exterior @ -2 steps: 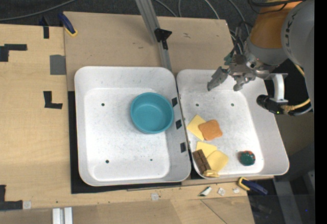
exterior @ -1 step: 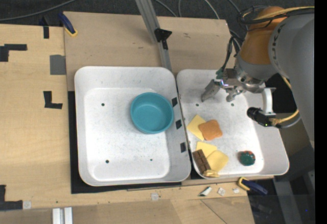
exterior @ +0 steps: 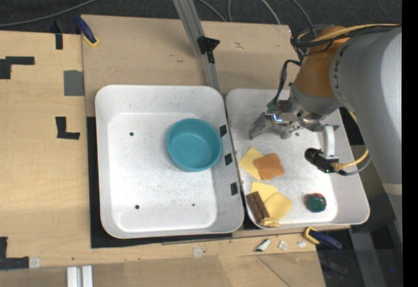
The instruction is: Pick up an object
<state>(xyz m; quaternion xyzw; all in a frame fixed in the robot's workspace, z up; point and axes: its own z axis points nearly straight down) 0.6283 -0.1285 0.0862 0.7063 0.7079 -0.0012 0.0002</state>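
Observation:
My gripper (exterior: 272, 131) hangs over the back part of the right bin (exterior: 346, 214). Its two fingers are spread apart, open, with bare bin floor between them. Just in front of it lie a yellow flat piece (exterior: 249, 163) and a brown toast-like slab (exterior: 269, 166), touching each other. Closer to the front edge are two more yellow pieces (exterior: 273, 198) and a dark brown bar (exterior: 256, 206). A small green round object (exterior: 316, 202) sits at the front right. A blue bowl (exterior: 193, 144) stands upright in the left bin (exterior: 124, 214), right of its middle.
The arm's orange band (exterior: 317, 73) and grey body cover the right bin's back right corner. A black fitting with a yellow cable (exterior: 321, 159) hangs off the wrist over the bin's right side. A grey pole (exterior: 189, 11) slants down behind the bins.

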